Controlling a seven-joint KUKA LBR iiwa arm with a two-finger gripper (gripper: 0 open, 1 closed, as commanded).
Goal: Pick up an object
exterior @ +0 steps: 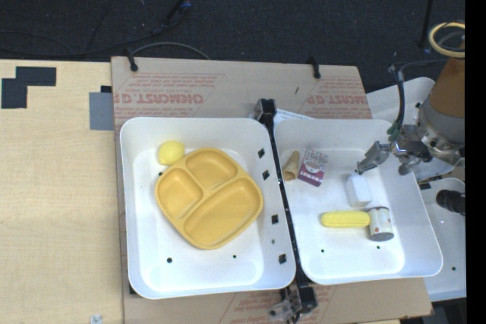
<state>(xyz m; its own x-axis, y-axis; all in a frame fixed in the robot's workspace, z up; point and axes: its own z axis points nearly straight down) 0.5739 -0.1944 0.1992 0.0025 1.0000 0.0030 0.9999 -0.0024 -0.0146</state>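
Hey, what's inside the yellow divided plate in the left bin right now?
The yellow divided plate shows three bare compartments with nothing lying in them. A yellow ball sits outside it, at its upper-left rim. The bin floor under the plate is covered.

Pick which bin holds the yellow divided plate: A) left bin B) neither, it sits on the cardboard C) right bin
A: the plate lies in the left bin, beside a yellow ball; the right bin holds the corn and other small items.

Arm (448, 99) cut off at right edge, small packet's (313, 167) print too small — unreadable
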